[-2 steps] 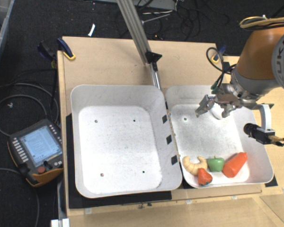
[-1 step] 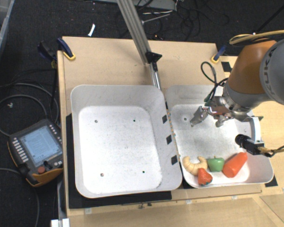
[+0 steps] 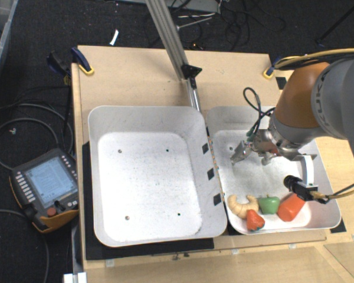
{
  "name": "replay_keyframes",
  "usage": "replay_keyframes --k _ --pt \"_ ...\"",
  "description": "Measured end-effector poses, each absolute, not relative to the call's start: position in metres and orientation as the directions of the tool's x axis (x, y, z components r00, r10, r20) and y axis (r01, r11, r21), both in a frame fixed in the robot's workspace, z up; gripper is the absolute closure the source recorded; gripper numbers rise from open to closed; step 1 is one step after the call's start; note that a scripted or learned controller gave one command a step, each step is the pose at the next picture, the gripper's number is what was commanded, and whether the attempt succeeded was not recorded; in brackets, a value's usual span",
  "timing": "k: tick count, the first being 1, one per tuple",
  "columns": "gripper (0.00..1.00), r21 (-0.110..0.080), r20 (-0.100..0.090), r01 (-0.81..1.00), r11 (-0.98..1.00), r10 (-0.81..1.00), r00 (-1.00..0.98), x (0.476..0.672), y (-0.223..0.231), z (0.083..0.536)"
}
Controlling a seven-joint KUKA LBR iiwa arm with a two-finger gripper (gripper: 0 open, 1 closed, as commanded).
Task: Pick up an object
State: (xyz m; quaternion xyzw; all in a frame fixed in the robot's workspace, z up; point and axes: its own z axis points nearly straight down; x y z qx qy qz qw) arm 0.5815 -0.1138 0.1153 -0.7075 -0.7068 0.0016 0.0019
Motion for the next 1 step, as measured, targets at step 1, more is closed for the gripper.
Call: replay_keyframes --k 1 --pt "1.00 0.001 0.000 1.000 -0.001 1.000 0.001 0.5830 -0.1141 0.1285"
